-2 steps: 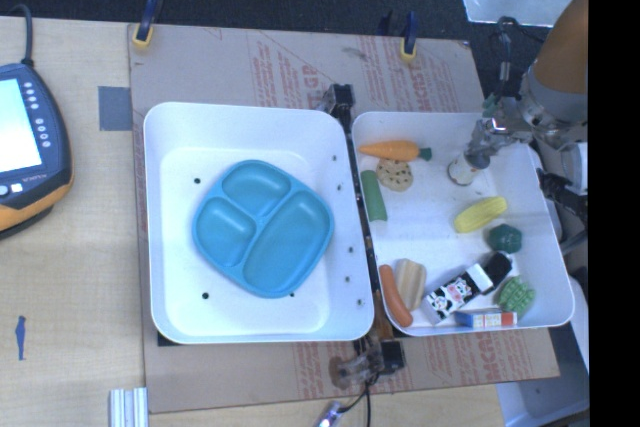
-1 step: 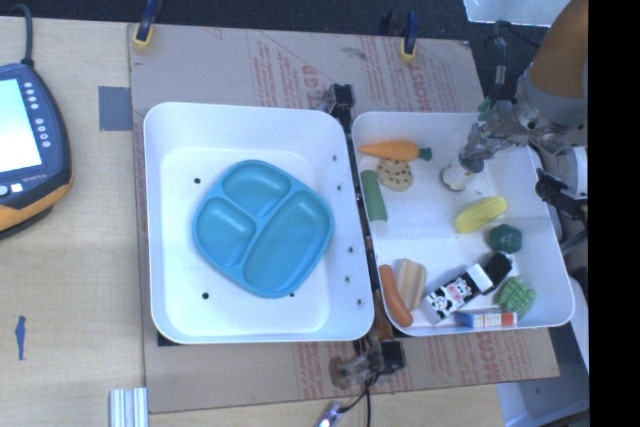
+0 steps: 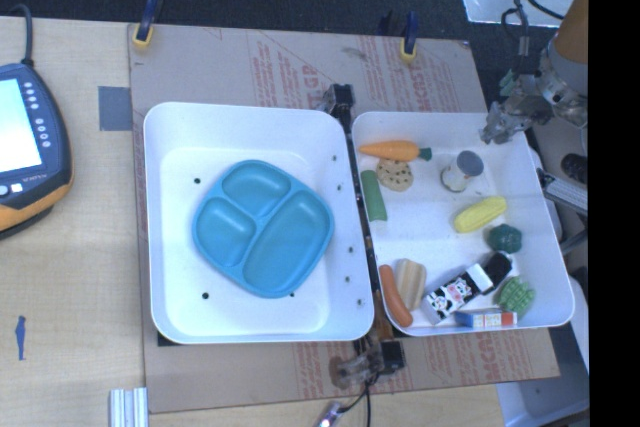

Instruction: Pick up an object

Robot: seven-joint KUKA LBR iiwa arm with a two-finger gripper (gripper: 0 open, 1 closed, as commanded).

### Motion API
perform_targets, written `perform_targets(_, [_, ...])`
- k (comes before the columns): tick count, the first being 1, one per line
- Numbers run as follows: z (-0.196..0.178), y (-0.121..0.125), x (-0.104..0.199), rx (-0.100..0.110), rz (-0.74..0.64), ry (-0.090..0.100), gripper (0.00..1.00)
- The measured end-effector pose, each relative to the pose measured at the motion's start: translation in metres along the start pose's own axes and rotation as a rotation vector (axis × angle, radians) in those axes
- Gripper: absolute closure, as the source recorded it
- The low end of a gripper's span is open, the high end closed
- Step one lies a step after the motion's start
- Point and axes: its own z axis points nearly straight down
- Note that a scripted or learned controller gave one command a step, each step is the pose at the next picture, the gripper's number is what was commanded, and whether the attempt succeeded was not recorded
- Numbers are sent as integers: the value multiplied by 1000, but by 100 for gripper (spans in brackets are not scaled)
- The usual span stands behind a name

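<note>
So I'm hanging my fingers (image 3: 497, 127) right over the top right corner of the right bin (image 3: 535, 215), just past its rim. Honestly I cannot tell whether they're spread or pressed together; they're a dark little blur from up here, and most of my arm is getting cut off at the right side.

Nothing is sitting between them. All the pickable stuff is lying in the right bin: a carrot (image 3: 392, 151) along the top, a cookie (image 3: 396, 176) just under it, a green cucumber-looking stick (image 3: 373, 195) hugging the left wall, a small grey can (image 3: 462, 169) nearest to me, a yellow corn cob (image 3: 480, 214), and a dark green lump (image 3: 505, 238) I can't really identify. Down at the bottom there's a hot dog (image 3: 394, 296) touching a pale bread-like piece (image 3: 410, 281), a cow-patterned thing (image 3: 460, 291), a green bumpy item (image 3: 516, 295) and a small tube (image 3: 486, 319) whose label is too tiny to read.

The left bin (image 3: 170, 215) is holding a blue divided plate (image 3: 263, 228). A tablet-ish device (image 3: 30, 150) is lying on the worktop (image 3: 70, 295), half cropped at the left.
</note>
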Motion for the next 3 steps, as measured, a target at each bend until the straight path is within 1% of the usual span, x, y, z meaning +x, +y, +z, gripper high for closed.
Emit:
perform_targets(1, [-63, 0, -1, 0, 1, 0, 100])
perform_targets(3, [-61, -1, 87, 5, 1, 0, 100])
